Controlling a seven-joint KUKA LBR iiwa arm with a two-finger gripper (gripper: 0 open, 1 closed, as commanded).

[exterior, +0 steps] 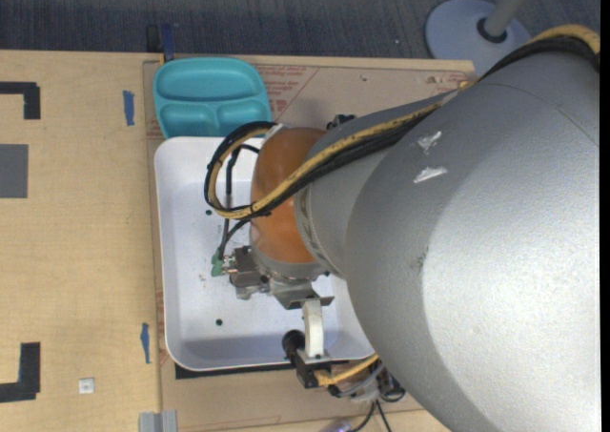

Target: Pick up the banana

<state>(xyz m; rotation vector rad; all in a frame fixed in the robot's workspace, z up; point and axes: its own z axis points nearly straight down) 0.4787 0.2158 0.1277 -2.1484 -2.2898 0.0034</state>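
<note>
The grey arm fills most of the right half of the view and covers a large part of the bench. Its orange band and wrist sit over the middle of the white bin, so only the left strip and the near rim of that bin are bare. Anything lying under the arm is hidden. The second bin cannot be made out behind the arm's bulk.

The gripper hangs below the orange band, seen from almost straight above, and appears as a cluster of grey metal parts and a small green board. Its fingers point down, away from the camera, and are covered by the wrist, so how they stand, and whether they touch or hold anything, cannot be told.

The banana cannot be found in the bare part of the bin, so its place and the way its long axis runs cannot be told.

Black and yellow cables loop off the wrist over the bin's far left. A teal tray rests just beyond the bin's far edge. A few dark specks dot the bin floor.
</note>
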